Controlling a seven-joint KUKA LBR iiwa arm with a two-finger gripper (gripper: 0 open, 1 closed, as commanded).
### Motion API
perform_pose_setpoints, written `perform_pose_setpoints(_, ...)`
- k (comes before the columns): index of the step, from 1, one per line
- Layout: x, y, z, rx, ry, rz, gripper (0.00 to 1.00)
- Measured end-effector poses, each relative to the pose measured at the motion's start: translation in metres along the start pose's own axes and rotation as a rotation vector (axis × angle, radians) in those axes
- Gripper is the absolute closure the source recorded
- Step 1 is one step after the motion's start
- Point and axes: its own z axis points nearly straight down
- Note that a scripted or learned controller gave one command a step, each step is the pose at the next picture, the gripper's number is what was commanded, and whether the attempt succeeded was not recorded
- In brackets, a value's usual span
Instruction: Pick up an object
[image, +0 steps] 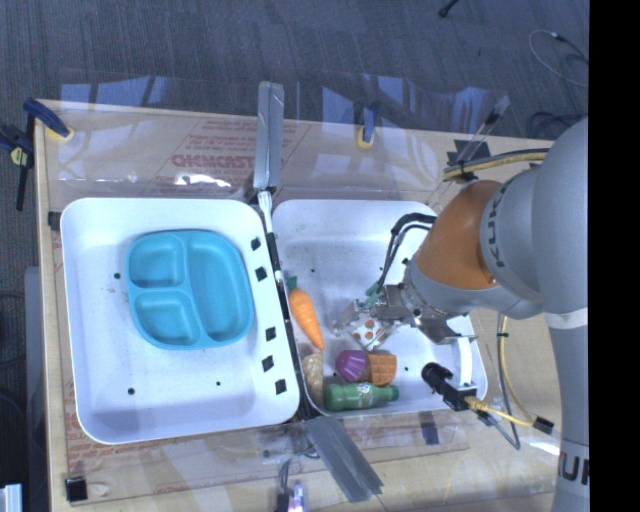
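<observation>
A cluster of toy foods is gathered in the lower part of the right bin (300, 225), at lower centre of the frame, and any of them could serve as the object to be picked. A carrot (305, 316) lies slanted against the bin's left wall. Below it to the right, a purple piece (351, 364) and an orange-brown piece (382, 367) sit touching, and a green bottle (360, 396) is laid on its side just beneath them along the lower wall. The gripper (372, 322) is lowered into this bin just above the purple and orange-brown pieces, beside a small pale item too blurred to identify. The state of the claw cannot be told. The arm (480, 250) is bent in from the right of the frame, presumably to bring the wrist over the cluster. A blue divided tray (190, 288) rests in the left bin (90, 380), well apart from the arm.
</observation>
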Motion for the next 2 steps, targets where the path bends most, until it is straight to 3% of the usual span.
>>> perform_pose_setpoints(1, 0.000, 0.001, -0.010, 0.000, 0.000, -0.007, 1.00)
perform_pose_setpoints(2, 0.043, -0.014, -0.127, 0.000, 0.000, 0.114, 1.00)
